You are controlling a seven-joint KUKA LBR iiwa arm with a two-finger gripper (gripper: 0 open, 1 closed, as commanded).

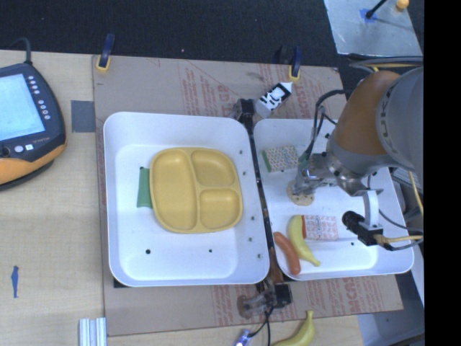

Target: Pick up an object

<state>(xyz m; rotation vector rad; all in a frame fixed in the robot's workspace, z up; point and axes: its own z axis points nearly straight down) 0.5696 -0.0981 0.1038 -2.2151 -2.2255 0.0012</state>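
Note:
The right bin [389, 265] holds a green patterned packet [281, 157], a round tan object [300, 195], a yellow banana [300, 239], an orange-red sausage [285, 251] and a red-and-white packet [321, 227]. My gripper [307, 181] reaches in from the right and sits low over the round tan object, at its upper edge. The wrist hides the fingertips, and nothing shows as lifted. The left bin [122, 251] carries a yellow divided plate [194, 189] with a green flat piece [144, 187] sticking out from under its left side.
A second banana [302, 330] lies on the cardboard below the right bin. A black-and-white object [274, 97] rests above the bins. A teach pendant [25, 125] sits on the bench at far left. Clamps [105, 52] hold the cardboard's back edge.

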